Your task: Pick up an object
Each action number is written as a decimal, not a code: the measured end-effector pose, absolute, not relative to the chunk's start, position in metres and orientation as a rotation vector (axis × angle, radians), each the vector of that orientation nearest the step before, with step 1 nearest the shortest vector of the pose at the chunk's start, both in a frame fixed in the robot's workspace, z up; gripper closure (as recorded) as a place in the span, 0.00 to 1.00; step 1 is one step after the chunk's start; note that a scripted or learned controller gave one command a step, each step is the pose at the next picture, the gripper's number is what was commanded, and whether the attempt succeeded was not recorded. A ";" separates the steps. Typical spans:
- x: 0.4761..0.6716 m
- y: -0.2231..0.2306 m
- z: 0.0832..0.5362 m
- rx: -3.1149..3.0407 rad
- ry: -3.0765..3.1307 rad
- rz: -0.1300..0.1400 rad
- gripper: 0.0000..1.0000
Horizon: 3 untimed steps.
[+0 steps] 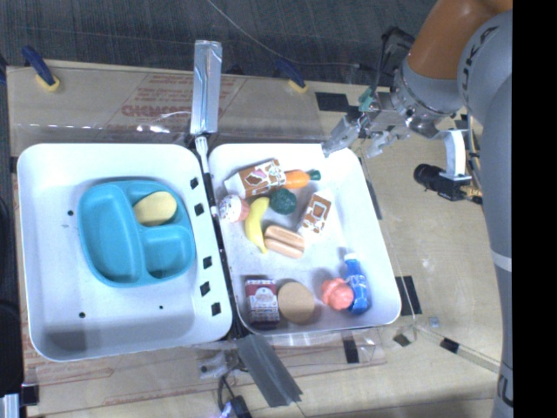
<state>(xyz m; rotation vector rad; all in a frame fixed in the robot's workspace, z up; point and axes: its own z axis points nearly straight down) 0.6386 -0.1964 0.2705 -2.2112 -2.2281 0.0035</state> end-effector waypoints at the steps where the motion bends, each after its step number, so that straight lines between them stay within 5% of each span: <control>1: 0.613 -0.164 0.123 -2.137 -2.322 -0.011 0.00; 2: 0.654 -0.155 0.110 -2.179 -2.276 0.008 0.00; 3: 0.650 -0.121 0.097 -1.972 -2.429 0.035 0.00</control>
